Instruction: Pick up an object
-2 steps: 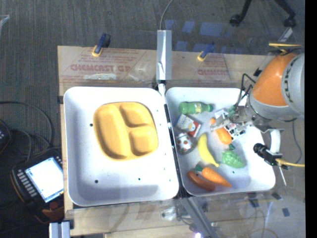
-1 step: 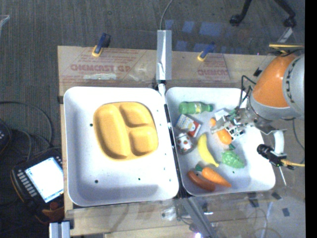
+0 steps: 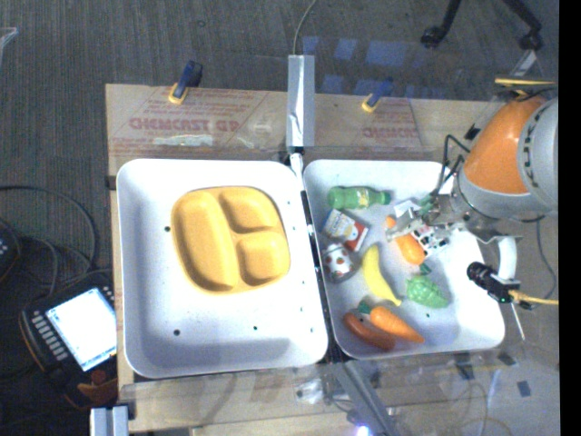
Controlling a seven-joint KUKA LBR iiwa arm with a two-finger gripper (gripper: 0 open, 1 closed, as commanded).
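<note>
My gripper (image 3: 423, 228) hangs low over the upper right part of the right bin (image 3: 472, 334), reaching in from the right. Just below and left of it lies a small orange object (image 3: 410, 249), touching or nearly touching the gripper's tip. Other items in this bin are a green bottle (image 3: 359, 197), a small red and white carton (image 3: 345, 229), a little ball (image 3: 337, 262), a yellow banana (image 3: 379, 275), a green leafy toy (image 3: 426, 292), a carrot (image 3: 395, 323) and a reddish-brown piece (image 3: 366, 331).
The left bin (image 3: 145, 316) holds a yellow compartment tray (image 3: 231, 237). A metal post (image 3: 300, 107) rises behind the gap between the bins. Two clamps (image 3: 185, 80) sit on the board at the back. The arm's orange band (image 3: 508, 157) overhangs the right bin's edge.
</note>
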